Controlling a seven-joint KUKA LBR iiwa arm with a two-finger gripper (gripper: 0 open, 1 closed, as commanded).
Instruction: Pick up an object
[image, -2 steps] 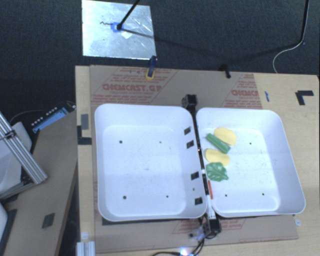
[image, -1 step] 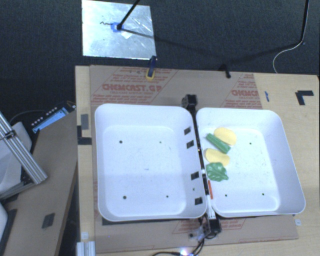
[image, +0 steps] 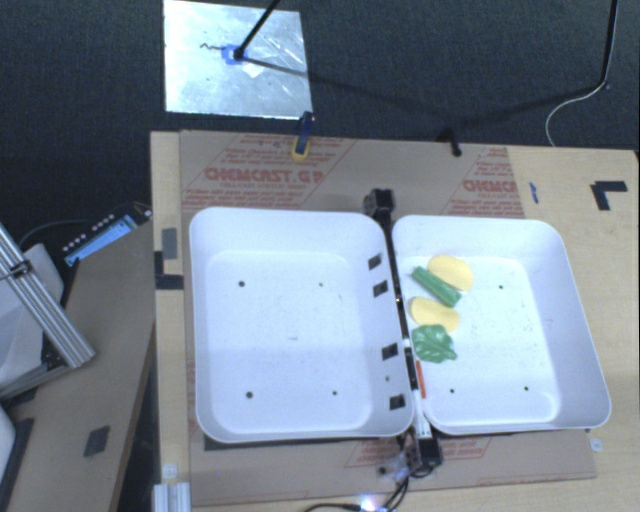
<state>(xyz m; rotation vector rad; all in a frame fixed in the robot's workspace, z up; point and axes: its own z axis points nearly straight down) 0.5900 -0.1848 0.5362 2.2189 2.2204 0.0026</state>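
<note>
Two shallow white bins sat side by side on the counter (image: 560, 170), which was covered with printed cardboard. The left bin (image: 290, 325) showed a bare white floor. The right bin (image: 500, 325) held four small items clustered at its nine o'clock side, near the divider. A yellow piece (image: 452, 270) lay at the twelve o'clock end of the cluster, touching a long green piece (image: 436, 286) set at a slant just below it. A second yellow piece (image: 436, 314) followed, with a leafy green piece (image: 434, 344) touching it at the six o'clock end. A reflective sheet (image: 238, 58) lay beyond the counter at eleven o'clock. The state of the pincer could not be determined.
</note>
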